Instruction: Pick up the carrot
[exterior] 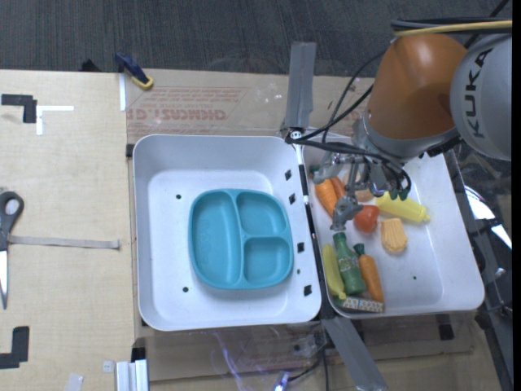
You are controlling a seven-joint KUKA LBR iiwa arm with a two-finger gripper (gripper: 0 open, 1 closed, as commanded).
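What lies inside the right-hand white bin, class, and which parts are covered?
The right bin holds two carrots, a tomato, a green bottle and yellow items. The gripper and arm cover the bin's upper part.

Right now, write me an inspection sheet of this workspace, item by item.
Surface: wooden bench bearing two white bins; left bin holds a teal divided plate.
Job's things: carrot in the right bin, near its left wall; a second carrot lies lower, beside a green bottle.
Clutter: tomato, yellow pepper, corn piece, all in the right bin.
Grippers: pincer low over the upper carrot and tomato; grasp not confirmed.
Cables: black cables along the wrist.
Surroundings: scissors at the left edge, tape marks on the bench.
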